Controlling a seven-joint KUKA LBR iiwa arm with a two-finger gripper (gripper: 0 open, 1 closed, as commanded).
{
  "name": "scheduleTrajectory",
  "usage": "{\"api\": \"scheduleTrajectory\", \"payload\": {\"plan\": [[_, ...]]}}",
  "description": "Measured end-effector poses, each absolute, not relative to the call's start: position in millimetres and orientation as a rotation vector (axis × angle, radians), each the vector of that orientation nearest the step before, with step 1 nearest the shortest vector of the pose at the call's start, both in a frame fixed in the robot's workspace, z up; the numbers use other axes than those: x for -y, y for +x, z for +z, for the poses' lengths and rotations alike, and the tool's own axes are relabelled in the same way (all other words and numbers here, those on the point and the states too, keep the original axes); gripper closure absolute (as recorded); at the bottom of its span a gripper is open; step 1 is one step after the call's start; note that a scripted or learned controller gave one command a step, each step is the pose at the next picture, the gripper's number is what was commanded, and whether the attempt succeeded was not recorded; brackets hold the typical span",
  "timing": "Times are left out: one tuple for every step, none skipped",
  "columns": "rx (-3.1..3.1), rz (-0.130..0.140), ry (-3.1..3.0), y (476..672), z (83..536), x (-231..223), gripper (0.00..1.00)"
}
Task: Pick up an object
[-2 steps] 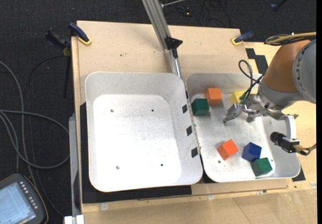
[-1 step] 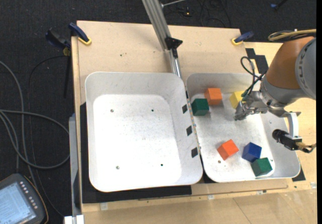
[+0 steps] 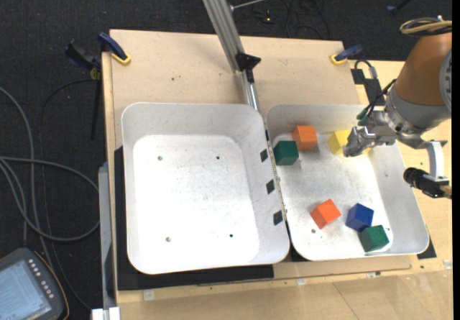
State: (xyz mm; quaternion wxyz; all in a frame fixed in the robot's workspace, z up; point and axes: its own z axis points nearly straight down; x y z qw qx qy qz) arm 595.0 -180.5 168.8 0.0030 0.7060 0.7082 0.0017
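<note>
The right bin [image 3: 402, 189] holds several blocks. An orange block [image 3: 305, 136] and a green block [image 3: 285, 152] sit near its upper left. A yellow block [image 3: 338, 142] lies at the upper middle. Another orange block [image 3: 325, 212], a blue block [image 3: 359, 216] and a dark green block [image 3: 374, 237] lie toward the front. My gripper [image 3: 354, 146] reaches in from the right and hangs low right beside the yellow block, at its right side, touching or nearly so.
The left bin [image 3: 144, 131] stands beside the right one, with a dark divider strip between them. A metal pole [image 3: 219, 13] slants down from the top toward the bins' far edge. Clamps sit at the bench's back corners.
</note>
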Motion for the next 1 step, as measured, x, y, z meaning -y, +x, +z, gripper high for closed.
{"api": "scheduleTrajectory", "payload": {"plan": [[-2.222, 0.005, 2.212, 594.2, 214.9, 173.6, 1.00]]}}
